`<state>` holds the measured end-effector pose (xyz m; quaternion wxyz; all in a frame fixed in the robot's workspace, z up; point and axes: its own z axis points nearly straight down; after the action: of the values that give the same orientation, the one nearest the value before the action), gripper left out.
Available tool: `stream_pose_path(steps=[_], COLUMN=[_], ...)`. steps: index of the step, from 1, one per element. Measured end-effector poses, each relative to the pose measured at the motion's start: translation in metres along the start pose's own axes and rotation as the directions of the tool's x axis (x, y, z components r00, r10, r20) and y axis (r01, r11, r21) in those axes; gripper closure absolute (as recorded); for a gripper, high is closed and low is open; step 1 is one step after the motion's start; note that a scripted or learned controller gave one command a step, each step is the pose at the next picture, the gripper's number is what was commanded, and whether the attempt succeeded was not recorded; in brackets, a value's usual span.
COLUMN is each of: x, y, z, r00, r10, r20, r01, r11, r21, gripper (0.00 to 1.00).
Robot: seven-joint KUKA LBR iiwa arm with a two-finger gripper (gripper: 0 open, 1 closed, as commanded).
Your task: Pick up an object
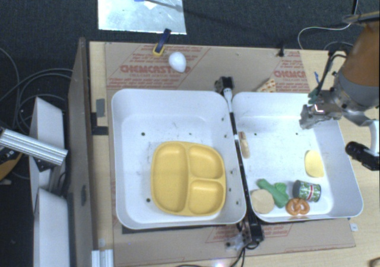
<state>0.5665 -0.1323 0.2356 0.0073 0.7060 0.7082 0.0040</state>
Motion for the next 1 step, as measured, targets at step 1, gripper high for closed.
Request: stream_pose_path(steps=[1], x=[-0.0067], y=[0.0529], z=[-0.0352], r00=[1.0], r10=[-0.002], r20=[-0.002], r01=[0.002], r11=[1.0], r21=[0.005], gripper=[1.0])
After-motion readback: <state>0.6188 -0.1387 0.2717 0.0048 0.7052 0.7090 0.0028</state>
